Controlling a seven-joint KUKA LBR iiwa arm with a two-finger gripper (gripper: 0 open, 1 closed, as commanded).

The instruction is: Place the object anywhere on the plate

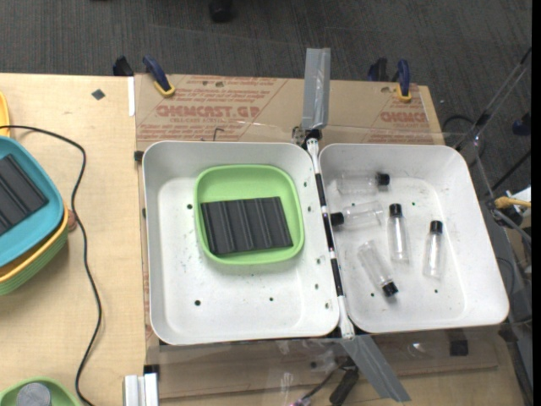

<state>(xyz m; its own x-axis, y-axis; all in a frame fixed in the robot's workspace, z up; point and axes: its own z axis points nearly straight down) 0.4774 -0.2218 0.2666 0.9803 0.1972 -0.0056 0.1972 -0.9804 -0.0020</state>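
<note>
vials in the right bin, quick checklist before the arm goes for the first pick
1. Vials lie in the right bin: ok, five clear ones with black caps.
2. A vial lies apart from the others, easy to grasp: ok, the one at has space around it.
3. Green plate sits in the left bin: ok.
4. Landing spot on the plate: ok, a dark ribbed mat covers its middle, nothing on it.
5. Vials already moved to the plate: not ok, none there yet.
</note>
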